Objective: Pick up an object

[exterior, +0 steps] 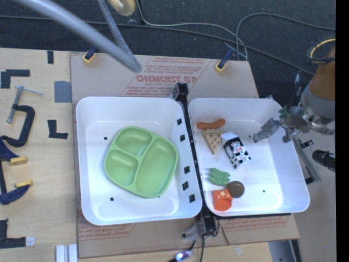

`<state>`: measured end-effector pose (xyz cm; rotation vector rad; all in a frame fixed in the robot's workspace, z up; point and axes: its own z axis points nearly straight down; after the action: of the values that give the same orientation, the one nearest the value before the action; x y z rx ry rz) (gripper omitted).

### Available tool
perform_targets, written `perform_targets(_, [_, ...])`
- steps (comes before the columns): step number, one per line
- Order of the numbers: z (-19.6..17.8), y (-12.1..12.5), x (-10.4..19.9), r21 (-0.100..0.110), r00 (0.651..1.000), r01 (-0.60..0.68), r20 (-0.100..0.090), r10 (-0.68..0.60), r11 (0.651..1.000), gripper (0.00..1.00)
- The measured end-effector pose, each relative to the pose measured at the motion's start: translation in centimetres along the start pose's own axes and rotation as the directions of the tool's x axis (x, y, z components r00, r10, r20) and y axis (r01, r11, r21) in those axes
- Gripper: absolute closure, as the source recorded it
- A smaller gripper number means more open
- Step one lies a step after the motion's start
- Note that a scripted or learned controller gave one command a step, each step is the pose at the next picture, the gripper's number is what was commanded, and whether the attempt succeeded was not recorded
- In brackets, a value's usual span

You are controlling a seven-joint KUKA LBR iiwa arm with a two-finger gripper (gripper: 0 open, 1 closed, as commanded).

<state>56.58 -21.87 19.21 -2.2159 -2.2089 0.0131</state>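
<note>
The right bin (283, 201) holds several small items: a sausage (211, 124), a pizza slice (213, 141), a black-and-white patterned box (235, 149), a green leafy piece (218, 175), a brown ball (235, 189) and a red piece (222, 200). My gripper (271, 137) hangs over the upper right part of this bin, to the right of the patterned box and apart from it. Its fingers are spread open, with nothing between them.
A green divided plate (142, 161) lies in the left bin (87, 146). Black clips line the wall between the two bins (187, 146). Clamps (19, 121) lie on the bench at the far left. Bare bin floor lies below the gripper.
</note>
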Motion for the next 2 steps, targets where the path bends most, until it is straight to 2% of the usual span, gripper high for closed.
perform_targets(1, [-0.8,0.3,0.0,-0.014,1.0,0.004,0.004,-0.004,1.0,0.0])
perform_targets(2, [5.3,0.4,0.9,-0.009,1.0,0.006,0.002,-0.006,1.0,0.0])
